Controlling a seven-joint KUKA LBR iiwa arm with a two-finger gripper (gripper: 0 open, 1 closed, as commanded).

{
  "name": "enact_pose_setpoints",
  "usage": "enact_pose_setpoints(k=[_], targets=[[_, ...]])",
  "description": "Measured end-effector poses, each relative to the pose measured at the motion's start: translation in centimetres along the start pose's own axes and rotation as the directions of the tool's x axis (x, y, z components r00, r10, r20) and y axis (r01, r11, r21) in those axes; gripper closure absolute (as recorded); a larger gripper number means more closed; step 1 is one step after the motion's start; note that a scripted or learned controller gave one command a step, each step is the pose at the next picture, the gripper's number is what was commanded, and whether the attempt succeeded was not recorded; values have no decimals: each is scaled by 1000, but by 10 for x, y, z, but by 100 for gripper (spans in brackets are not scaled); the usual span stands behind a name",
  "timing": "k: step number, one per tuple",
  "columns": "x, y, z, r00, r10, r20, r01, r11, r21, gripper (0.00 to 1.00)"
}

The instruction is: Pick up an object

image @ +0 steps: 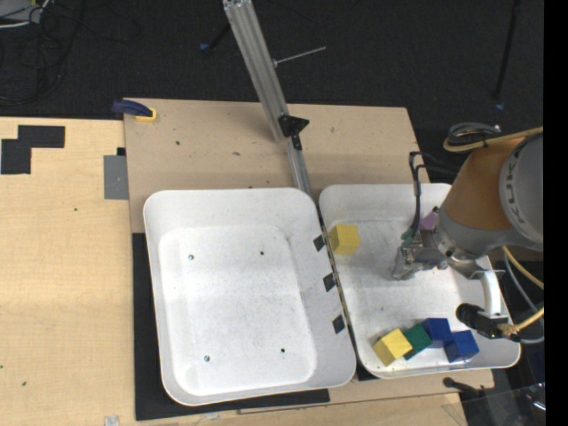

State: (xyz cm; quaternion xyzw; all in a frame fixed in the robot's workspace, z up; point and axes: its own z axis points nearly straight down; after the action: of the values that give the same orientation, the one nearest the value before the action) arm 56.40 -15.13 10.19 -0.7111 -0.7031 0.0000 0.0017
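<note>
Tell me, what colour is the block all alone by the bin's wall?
Yellow block, camera view.

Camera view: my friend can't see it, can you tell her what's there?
A grey and orange arm lowers its gripper into the right bin, near a yellow block. Yellow, green and blue blocks cluster at that bin's front.

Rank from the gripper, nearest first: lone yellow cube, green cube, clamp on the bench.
1. Lone yellow cube: left of the gripper, same bin.
2. Green cube: below it, near edge; close to 1.
3. Clamp: bench's far-left corner.
</note>
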Motion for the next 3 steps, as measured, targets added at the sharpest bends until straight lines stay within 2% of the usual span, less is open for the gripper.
enact_pose_setpoints(k=[1,3], targets=[[-9,6,-50,1000,-3,3,3,1000,-3,100],[-11,-2,-174,1000,-13,4,13,1000,-7,100]])
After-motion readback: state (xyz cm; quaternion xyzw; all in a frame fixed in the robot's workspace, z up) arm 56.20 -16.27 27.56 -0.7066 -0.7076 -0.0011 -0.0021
